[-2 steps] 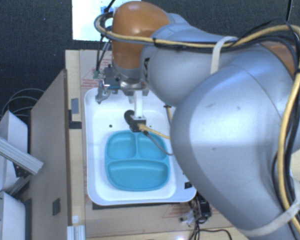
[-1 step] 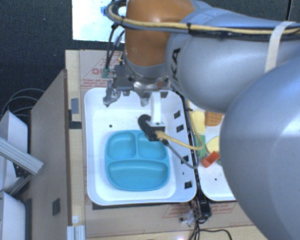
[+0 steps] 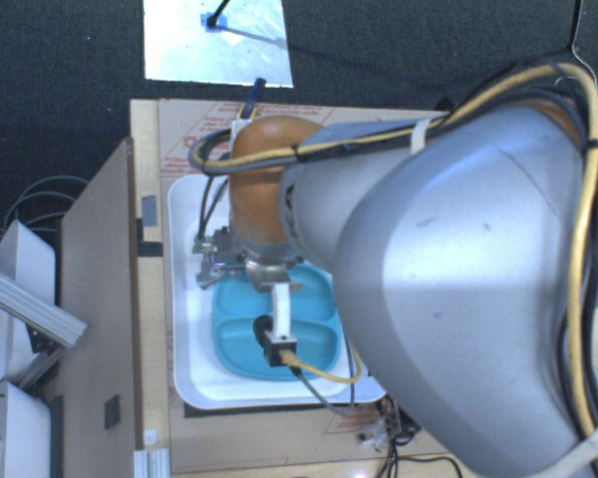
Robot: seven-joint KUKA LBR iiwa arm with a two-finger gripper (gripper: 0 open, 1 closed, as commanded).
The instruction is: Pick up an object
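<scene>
A light blue divided plate point(image 3: 237, 352) lies in the white bin point(image 3: 185, 371) on the left. My gripper point(image 3: 247, 267) hangs straight down over the plate's far edge, below the orange wrist band point(image 3: 264, 182). From this angle I cannot tell whether it touches the plate. The grey bulk of the arm hides everything to the right of the plate.
The bin rests on a cardboard sheet point(image 3: 194, 127) on a wooden bench point(image 3: 90, 297). A shiny silver sheet point(image 3: 214, 28) lies on the dark floor beyond. Pale metal parts point(image 3: 20, 307) and cables sit at the bench's left.
</scene>
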